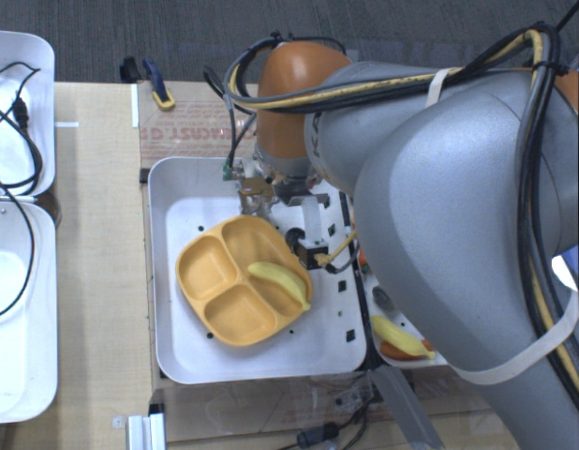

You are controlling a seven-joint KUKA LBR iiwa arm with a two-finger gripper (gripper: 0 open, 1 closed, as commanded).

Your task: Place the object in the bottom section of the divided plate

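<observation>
Arm body [458,204]: I see smooth grey casing, rounded and bulky.
Wrist band [294,101]: I make out a glossy orange dome above the wrist.
Cables [393,82]: I count yellow and black lines bundled along the top, looping around the orange part.
Straps [437,87]: pale ties bind the cables to the casing.
Wrist hardware [304,209]: dark and metallic brackets, small detail blurred.

A yellow divided plate [235,281] lies tilted in the white bin [177,345] on the counter [93,251]. A yellow-green banana-shaped piece [278,280] rests in the plate's right-hand section, just at the rim. The grey arm [439,214] with its orange band [294,87] reaches in from the right, and the tool [271,193] hangs just above the plate's upper edge. A yellow and red object [400,340] lies in the neighbouring bin under the arm.
</observation>
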